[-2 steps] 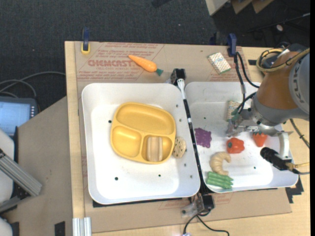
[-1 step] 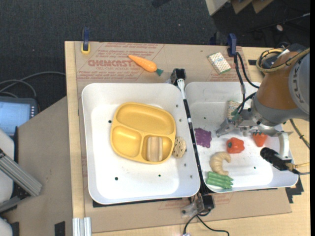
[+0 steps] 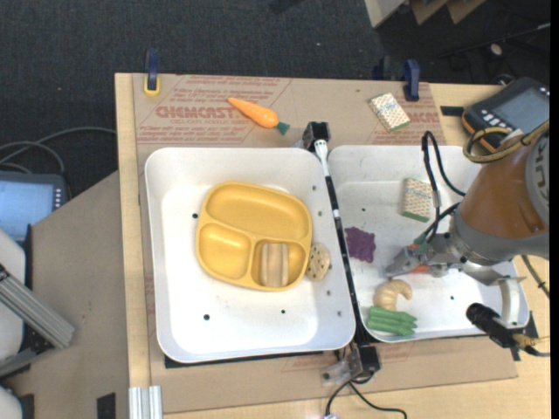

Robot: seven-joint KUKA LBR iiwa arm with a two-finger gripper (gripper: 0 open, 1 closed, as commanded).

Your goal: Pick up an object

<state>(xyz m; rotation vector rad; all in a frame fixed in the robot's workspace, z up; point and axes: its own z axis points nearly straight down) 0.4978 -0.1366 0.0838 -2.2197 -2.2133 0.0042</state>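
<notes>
We see the worktop carrying the right bin, over which the jaws hang; whether they stand apart, we cannot tell. Just below them lies the cream croissant, beyond it the green beans.

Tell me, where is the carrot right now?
The carrot lies on the cardboard behind the left bin, outside both bins, near the top of the camera view.
</notes>
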